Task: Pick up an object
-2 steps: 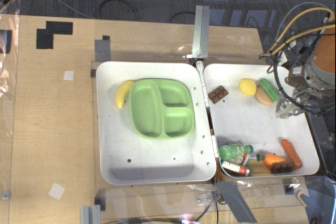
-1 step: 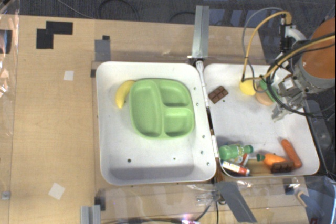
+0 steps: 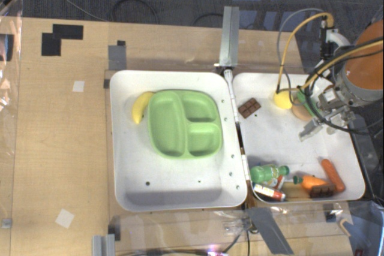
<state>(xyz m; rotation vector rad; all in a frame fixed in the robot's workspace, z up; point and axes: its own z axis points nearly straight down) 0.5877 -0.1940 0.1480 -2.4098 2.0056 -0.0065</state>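
Jaws above right bin (image 3: 348, 139), labels unreadable

Left shallow white bin (image 3: 129, 189): pale green sectioned plastic tray (image 3: 183, 123), yellow banana (image 3: 141, 106). Right shallow white bin (image 3: 270, 135): brown gridded chocolate piece (image 3: 249, 107), yellow lemon-like fruit (image 3: 283, 99), green plastic bottle (image 3: 268, 174), orange carrot (image 3: 312, 181), reddish-orange sausage (image 3: 333, 175). Upper-left bench: black square markers (image 3: 60, 38).

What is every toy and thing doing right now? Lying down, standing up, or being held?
Green tray: flat in the left bin, right way up.
Banana: lying at the tray's left edge.
Chocolate piece: lying flat, alone, right bin.
Lemon: resting beside the tool.
Green bottle: on its side.
Carrot: lying down.
Tool: low over the right bin.
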